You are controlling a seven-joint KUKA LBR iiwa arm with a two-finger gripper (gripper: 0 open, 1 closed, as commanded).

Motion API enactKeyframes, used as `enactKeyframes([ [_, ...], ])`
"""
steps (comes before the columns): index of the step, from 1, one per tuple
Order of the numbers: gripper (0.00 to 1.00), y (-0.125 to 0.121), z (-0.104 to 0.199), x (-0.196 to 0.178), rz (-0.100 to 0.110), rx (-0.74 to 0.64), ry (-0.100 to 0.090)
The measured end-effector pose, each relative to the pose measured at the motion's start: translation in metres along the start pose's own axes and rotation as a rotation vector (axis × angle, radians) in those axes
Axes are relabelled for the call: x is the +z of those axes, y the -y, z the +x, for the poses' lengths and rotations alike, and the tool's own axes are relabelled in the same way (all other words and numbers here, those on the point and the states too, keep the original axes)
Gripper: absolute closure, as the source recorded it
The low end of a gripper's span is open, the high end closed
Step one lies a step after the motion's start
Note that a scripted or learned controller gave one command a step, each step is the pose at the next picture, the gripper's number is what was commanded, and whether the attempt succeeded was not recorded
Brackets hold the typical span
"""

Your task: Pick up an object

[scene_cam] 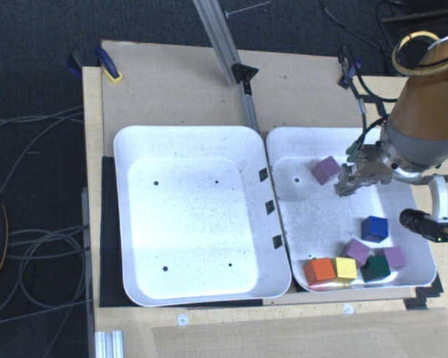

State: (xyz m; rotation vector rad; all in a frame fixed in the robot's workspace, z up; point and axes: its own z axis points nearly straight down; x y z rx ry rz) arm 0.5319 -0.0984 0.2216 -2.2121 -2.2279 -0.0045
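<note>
Camera view: gripper [346, 186] in right bin [299, 200], just beside purple block [326, 169] near far edge; grip state unclear.

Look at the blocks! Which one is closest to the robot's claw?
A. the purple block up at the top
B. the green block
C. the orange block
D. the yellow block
A, because the purple block sits alone high in the right bin, just left of the gripper, while the orange block, yellow block and green block are bunched along the bin's near edge.
</note>
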Motion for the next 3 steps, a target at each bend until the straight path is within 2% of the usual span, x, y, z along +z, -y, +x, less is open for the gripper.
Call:
enactKeyframes([
  [2, 1.00, 0.000, 0.102, 0.007, 0.003, 0.000, 0.000],
  [3, 1.00, 0.008, 0.145, 0.003, 0.003, 0.001, 0.000],
])
